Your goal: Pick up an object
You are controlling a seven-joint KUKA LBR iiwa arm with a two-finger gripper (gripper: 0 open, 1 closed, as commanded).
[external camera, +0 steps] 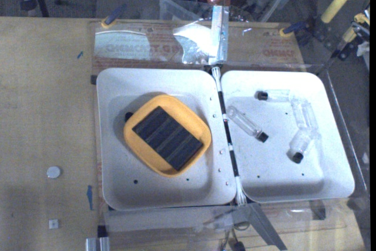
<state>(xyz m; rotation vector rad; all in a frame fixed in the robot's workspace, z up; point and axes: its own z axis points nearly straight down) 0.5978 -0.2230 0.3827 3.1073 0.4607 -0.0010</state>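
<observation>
2 white bins side by side. Left bin [111, 185]: 1 yellow square solar lamp [167, 135] with dark panel face, lying near centre, rotated diagonal. Right bin [335, 185]: 3 clear plastic vials with black caps, one at top [273, 95], one at left-centre [247, 125], one at right [301, 144], plus 1 more clear tube [302, 113] between the top and right ones, all lying flat

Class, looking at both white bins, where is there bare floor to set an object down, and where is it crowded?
Free: the right bin's front floor, below the clear plastic tubes; the left bin's front-left corner. Crowded: the left bin's middle, under the yellow square pad with dark slats.
</observation>
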